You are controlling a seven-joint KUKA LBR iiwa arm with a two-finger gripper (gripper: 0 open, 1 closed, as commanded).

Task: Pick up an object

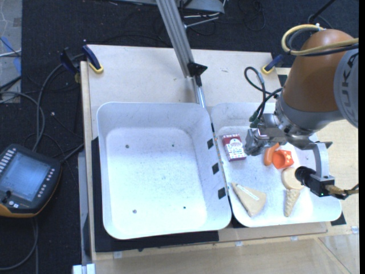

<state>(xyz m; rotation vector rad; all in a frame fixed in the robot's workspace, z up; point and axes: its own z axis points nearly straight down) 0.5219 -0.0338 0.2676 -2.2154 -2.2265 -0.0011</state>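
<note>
The right bin (325, 213) holds a small red and white box (233, 147) near its left wall, an orange object (280, 157) in the middle, a pale wedge (250, 198) at the front, a cream cone (291, 201) and a pale round piece (290, 178). My gripper (255, 143) hangs over this bin, between the red box and the orange object, just below the big orange wrist band (319, 67). The arm body hides the bin's back part.
The left bin (114, 113) lies beside the right one. A metal pole (178, 30) slants across the bench's back. Cables run by the wrist. A teach pendant (25, 178) lies on the floor at far left.
</note>
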